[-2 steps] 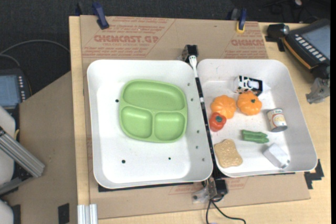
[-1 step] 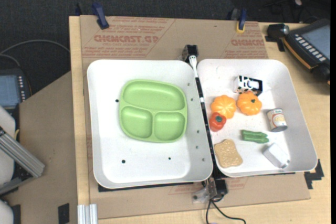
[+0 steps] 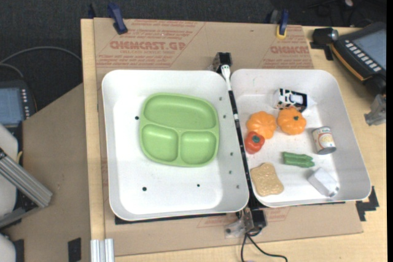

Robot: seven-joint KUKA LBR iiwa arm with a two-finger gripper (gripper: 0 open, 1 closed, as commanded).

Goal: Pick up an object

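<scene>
the can [image 3: 323, 139] stands apart, right of the two pumpkins [image 3: 277, 123]: the easiest pick, taken from straight above.

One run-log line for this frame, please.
left bin: green divided plate | right bin: two orange pumpkins, can, green piece | nothing lifted

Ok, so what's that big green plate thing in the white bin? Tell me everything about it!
The light green plastic divided plate lies flat in the left shallow white bin, slightly above its middle. It has rounded corners and three sections: one long one at the top, two smaller ones below. It looks smooth and clean, with no food in it. No other object touches it.
</scene>
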